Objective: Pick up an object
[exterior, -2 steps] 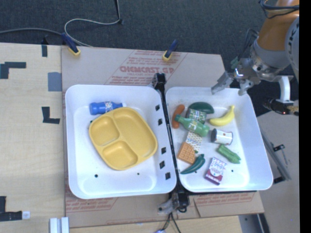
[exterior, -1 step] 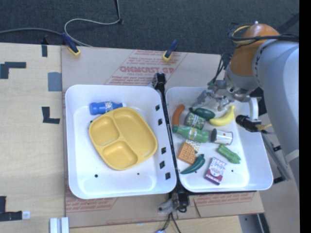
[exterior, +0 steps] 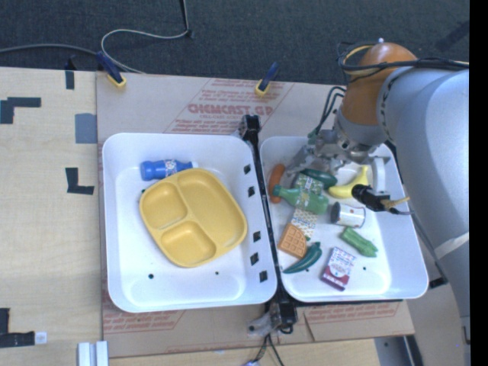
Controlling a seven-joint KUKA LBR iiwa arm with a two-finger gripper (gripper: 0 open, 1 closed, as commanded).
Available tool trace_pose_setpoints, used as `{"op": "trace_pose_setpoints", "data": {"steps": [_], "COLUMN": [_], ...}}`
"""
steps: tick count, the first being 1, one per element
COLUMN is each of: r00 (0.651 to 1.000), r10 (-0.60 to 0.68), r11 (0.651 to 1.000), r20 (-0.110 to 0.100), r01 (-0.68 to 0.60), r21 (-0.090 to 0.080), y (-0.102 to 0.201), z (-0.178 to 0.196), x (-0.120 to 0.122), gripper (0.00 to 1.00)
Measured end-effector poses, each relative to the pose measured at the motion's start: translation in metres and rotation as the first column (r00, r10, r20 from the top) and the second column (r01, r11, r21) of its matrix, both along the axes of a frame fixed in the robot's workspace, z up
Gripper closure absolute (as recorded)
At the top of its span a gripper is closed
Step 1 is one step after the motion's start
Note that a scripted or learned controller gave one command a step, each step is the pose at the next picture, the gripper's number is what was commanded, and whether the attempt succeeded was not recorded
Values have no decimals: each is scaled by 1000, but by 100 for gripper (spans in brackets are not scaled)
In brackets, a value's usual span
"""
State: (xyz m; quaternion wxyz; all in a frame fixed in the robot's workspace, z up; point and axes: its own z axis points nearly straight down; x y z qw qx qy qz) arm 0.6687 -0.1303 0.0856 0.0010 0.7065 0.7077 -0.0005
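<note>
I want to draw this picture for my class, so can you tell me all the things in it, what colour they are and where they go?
bins: 2, white, side by side on the bench
plate: 1, yellow with three sections, in the left bin
bottle: 1, blue, lying in the left bin behind the plate
waffle: 1, orange, right bin, near the middle
pepper: 1, dark green, right bin, beside the waffle
pickle: 1, green, right bin
small box: 1, dark red and white, right bin front
banana: 1, yellow, right bin back
clamps: 2, blue and yellow, on the cardboard's back edge
arm: 1, grey with orange band, reaching from the right
gripper: 1, over the right bin's back
</note>
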Motion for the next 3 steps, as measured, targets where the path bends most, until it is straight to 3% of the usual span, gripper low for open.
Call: {"op": "trace_pose_setpoints", "data": {"steps": [1,2,3], "r00": [1000,1000,1000], "r10": [2,2,1], "r11": [1000,1000,1000], "r20": [2,1,0], "r01": [-2,-2,-1], "r21": [-2,3,3], "y": [0,65,97], "z": [10,119,167], "x": [1,-15,-38], "gripper": [100,100,100]}}
